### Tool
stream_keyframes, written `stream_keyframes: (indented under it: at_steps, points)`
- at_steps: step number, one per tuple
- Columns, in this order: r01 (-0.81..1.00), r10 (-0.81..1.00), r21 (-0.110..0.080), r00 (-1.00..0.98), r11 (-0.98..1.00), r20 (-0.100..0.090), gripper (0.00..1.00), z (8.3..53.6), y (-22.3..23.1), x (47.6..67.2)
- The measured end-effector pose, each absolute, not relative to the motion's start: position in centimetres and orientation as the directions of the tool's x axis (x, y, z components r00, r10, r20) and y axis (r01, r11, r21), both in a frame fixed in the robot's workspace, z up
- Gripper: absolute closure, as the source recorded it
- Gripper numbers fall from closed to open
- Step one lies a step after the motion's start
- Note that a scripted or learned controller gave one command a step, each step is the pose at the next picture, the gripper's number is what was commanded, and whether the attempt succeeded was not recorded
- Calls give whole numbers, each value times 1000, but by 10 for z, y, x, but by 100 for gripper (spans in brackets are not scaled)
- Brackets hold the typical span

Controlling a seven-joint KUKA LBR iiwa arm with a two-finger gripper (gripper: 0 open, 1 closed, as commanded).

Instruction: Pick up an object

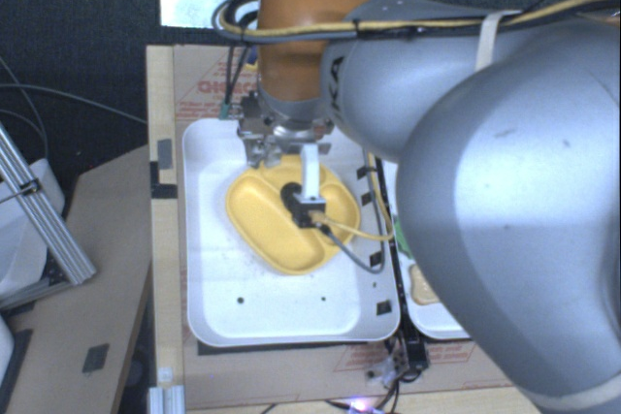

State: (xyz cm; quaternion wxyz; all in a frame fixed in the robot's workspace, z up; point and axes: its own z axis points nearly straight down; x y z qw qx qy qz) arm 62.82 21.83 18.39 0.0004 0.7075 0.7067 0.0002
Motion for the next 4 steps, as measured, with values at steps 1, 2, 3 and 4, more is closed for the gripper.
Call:
stream_keyframes:
  at_steps: [1, 2, 3, 4]
  points:
    - [1000, 1000, -4, 1, -1, -2, 100, 128, 189, 608]
    - [1000, 1000, 9, 1, -1, 2, 100, 86, 171, 653]
    - [1000, 1000, 11, -1, 1, 5, 100, 88, 137, 618]
    - [1000, 1000, 19, 1, -1, 1, 100, 209, 106, 673]
